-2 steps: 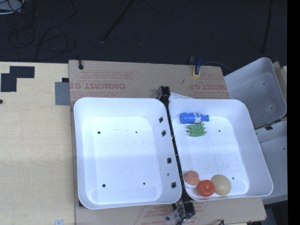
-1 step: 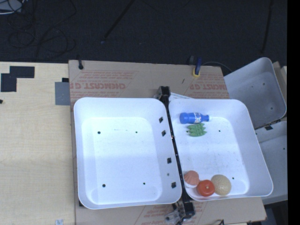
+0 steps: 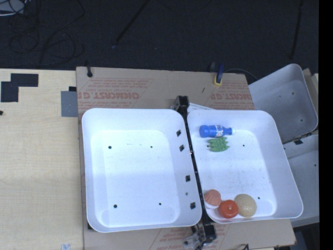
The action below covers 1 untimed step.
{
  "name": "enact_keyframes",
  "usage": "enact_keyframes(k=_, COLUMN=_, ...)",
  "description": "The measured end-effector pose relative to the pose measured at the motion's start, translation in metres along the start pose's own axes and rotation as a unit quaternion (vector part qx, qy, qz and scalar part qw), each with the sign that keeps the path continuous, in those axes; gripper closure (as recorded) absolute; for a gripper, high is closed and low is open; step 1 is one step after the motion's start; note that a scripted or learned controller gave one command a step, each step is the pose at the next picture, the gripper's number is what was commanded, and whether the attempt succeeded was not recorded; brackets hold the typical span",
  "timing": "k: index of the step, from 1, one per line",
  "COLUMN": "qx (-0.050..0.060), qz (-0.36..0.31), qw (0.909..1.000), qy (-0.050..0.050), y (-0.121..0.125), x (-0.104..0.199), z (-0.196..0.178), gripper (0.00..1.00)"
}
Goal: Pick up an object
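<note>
The right bin (image 3: 276, 155) holds several small objects. A blue bottle with a white cap (image 3: 214, 131) lies on its side near the bin's far edge. Just below it sits a small green leafy piece (image 3: 218, 145). Along the near edge, a pink round piece (image 3: 212, 197), a red tomato-like ball (image 3: 228, 209) and a tan round ball (image 3: 245, 204) crowd together, touching one another.
The left bin (image 3: 93, 139) stands beside the right one, joined by a black divider with clips (image 3: 188, 160). Both rest on a cardboard sheet (image 3: 130, 90). A grey metal plate (image 3: 286, 100) lies at the right, and a blue-and-yellow clamp (image 3: 219, 74) stands at the cardboard's far edge.
</note>
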<state>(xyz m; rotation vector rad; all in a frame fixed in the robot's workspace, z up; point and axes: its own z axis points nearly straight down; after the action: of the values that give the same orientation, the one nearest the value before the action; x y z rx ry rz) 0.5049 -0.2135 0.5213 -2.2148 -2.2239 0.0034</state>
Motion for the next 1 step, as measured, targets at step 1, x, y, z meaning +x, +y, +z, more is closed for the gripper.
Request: enact_keyframes(k=1, qx=0.001, qz=-0.002, qw=1.0000, qy=0.000, y=0.0007, x=0.0000, z=-0.0097, gripper=1.00)
